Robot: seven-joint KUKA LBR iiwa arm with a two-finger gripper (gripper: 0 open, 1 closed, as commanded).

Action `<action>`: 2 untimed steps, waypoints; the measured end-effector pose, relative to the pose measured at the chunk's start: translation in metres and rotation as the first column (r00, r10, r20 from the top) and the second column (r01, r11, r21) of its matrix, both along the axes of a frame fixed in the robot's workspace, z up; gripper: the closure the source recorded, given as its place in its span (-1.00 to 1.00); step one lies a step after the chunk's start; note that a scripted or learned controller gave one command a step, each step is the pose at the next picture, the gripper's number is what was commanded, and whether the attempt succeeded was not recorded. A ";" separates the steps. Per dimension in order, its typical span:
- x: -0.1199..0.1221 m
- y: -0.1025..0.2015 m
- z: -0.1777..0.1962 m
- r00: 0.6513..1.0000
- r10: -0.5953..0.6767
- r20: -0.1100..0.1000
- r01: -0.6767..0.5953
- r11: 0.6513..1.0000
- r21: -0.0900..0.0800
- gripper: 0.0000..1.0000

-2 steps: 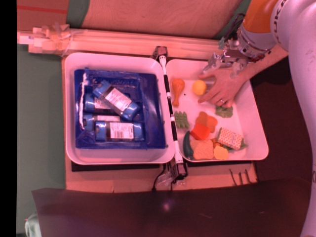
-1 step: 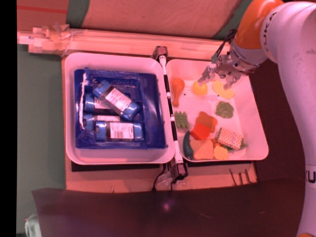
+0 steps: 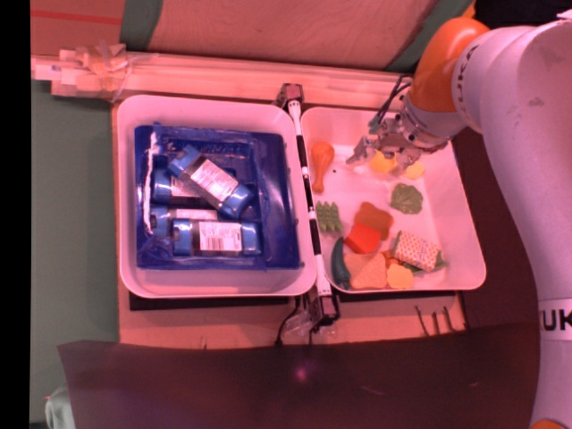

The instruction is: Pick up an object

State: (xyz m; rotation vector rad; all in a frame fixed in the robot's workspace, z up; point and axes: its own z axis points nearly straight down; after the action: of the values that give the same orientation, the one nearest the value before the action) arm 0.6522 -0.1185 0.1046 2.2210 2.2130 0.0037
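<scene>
The gripper point(image 3: 386, 150) hangs low at the far end of the right bin point(image 3: 465, 206), right over a small yellow toy point(image 3: 383, 162). I cannot tell how it is set, because the arm's wrist hides it. That yellow piece looks like the thing it wants. An orange drumstick toy point(image 3: 320, 162) lies just beside it. More toy foods sit piled at the near end. The left bin point(image 3: 128, 195) holds a blue tray point(image 3: 277, 206) with bottles point(image 3: 213, 179).
</scene>
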 end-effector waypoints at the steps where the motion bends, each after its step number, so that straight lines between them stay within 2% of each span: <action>1: 0.006 -0.001 -0.004 1.000 0.002 0.010 -0.002 1.000 -0.001 -1.00; 2: 0.010 -0.002 0.012 1.000 0.000 0.027 0.000 1.000 -0.003 1.00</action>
State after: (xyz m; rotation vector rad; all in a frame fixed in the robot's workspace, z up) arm 0.6625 -0.1208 0.1165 2.2062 2.1973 0.0302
